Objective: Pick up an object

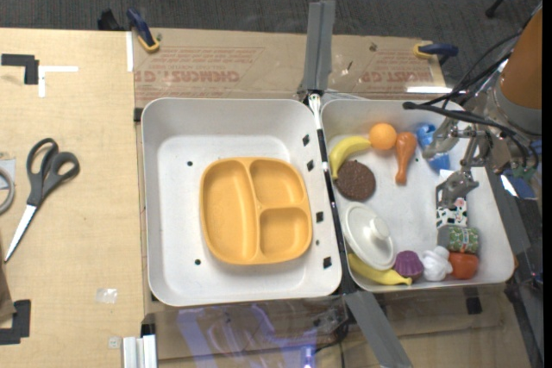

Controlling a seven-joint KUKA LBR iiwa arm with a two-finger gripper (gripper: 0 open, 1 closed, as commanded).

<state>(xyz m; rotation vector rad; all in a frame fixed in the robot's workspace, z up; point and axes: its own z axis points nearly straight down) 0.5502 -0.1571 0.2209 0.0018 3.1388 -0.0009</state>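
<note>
The right bin (pixel 405 207) holds many small toys. Along its left side lie a yellow banana (pixel 345 152), a brown cookie (pixel 354 179) and a white bowl (pixel 371 235). An orange ball (pixel 382 136), a drumstick (pixel 404 155) and a blue piece (pixel 427 138) sit near the back. My gripper (pixel 455 184) hangs over the bin's right side, just above a black-and-white spotted toy (pixel 450 214). Below that toy are a green piece (pixel 457 238) and a red-orange one (pixel 464 265). I see nothing held in the gripper.
The left bin (pixel 172 211) carries a yellow divided plate (pixel 256 209). A second banana (pixel 379 274), a purple toy (pixel 407 264) and a white toy (pixel 436 263) line the right bin's front wall. Scissors (pixel 39 185) lie on the bench at far left. Cables trail from the arm at right.
</note>
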